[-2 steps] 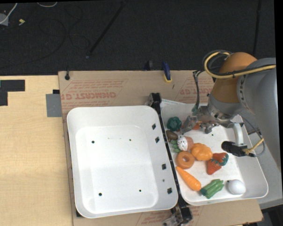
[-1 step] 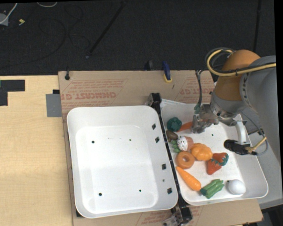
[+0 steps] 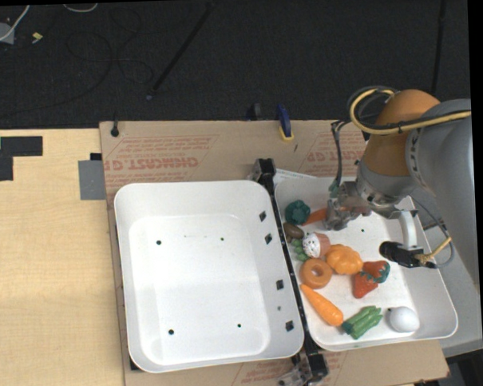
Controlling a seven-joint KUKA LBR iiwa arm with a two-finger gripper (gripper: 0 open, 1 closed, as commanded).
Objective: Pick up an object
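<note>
Gripper [image 3: 337, 216] hovers over the right bin [image 3: 439, 315] (finger state impossible to tell) near a small carrot [image 3: 316, 217], likely light, stiff, slippery; best pinched mid-body.

Light falls evenly from above, bright on the bench and dim beyond it, where the dark floor [image 3: 219, 53] at the top swallows most detail. The left white bin [image 3: 139, 225] is close to overexposed: its floor reads as a nearly flat white with only a soft grey gradient along the walls. Shadows are faint and short under the toys in the right bin [image 3: 439, 315]. The picture is slightly soft and grainy overall. The arm [image 3: 439, 151] at the right looks blurred, its edges less crisp than the cardboard sheet [image 3: 184, 151].
</note>
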